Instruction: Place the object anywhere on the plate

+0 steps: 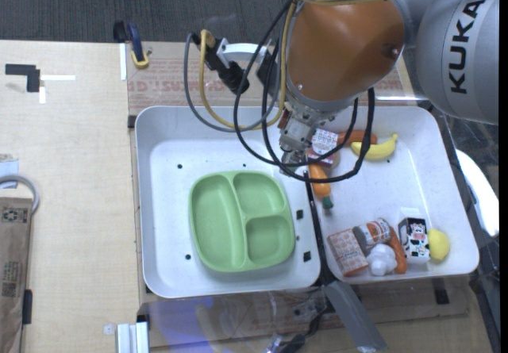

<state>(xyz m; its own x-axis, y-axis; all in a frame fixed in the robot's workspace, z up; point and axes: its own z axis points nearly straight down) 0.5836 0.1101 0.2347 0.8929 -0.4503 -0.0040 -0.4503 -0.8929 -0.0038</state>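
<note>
Gripper [311,155] – grip state hidden, cannot tell – hangs over the bins' shared edge, just right of the green three-compartment plastic plate [241,220]

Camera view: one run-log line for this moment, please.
arm: over the bins' divider | green plate: left bin, nothing on it | carrot: under wrist | banana: right bin

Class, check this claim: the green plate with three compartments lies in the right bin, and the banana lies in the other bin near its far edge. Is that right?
Not quite. The camera view shows the green plate in the left bin, not the right. The rest holds: it has three compartments, and the banana lies in the other bin, near its far edge.
</note>
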